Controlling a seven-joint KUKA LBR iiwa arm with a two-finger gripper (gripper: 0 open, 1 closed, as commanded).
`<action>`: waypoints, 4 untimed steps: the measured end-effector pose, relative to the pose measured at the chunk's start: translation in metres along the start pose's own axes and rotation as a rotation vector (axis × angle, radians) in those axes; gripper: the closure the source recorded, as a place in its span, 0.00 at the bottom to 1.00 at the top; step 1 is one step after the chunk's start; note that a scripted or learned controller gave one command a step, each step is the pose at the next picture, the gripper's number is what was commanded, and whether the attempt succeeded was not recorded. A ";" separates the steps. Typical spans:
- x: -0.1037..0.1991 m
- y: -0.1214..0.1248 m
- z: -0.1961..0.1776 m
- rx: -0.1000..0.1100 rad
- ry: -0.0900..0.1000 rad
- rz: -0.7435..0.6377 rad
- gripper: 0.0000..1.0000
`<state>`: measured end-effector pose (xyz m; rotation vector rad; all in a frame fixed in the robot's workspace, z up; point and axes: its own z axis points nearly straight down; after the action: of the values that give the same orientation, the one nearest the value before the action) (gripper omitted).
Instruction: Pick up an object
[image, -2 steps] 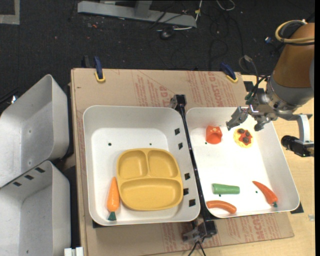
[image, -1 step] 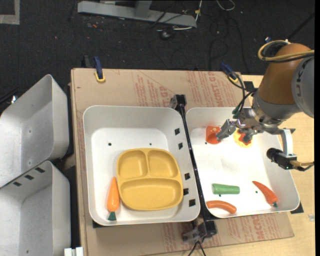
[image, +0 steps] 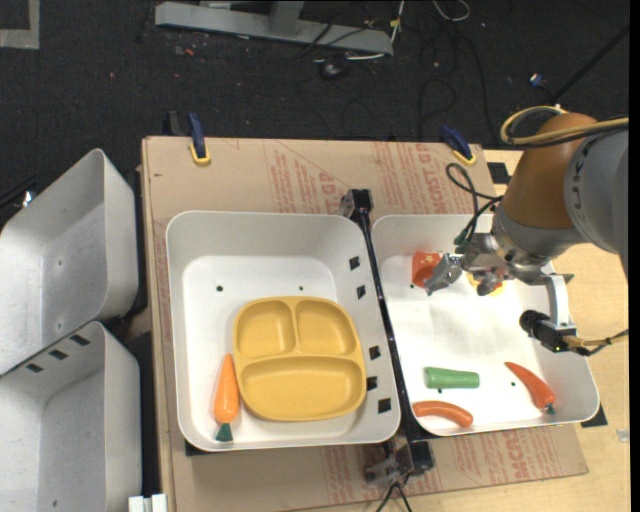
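Right bin (image: 570, 350) | hand (image: 452, 270) grip unclear | red piece (image: 425, 266) beside it, upright

A robotics lab is indicated: a cardboard-covered bench (image: 300, 165) is clamped down, cables (image: 440, 60) are strewn over dark carpet, and spare white bins (image: 60, 240) are stacked alongside.

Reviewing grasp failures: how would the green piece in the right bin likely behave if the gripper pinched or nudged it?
The green piece looks rounded and elongated, lying flat, so it may roll sideways when nudged. Its smooth surface could slip between fingers. It seems small and probably light.
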<state>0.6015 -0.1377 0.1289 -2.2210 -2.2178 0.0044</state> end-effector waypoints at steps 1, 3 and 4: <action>0.000 0.001 -0.014 -0.005 -0.001 0.000 1.00; 0.000 0.003 -0.073 -0.006 -0.001 -0.003 1.00; 0.055 -0.005 -0.067 -0.003 0.002 -0.008 1.00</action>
<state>0.5971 -0.0826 0.1961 -2.2122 -2.2275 -0.0006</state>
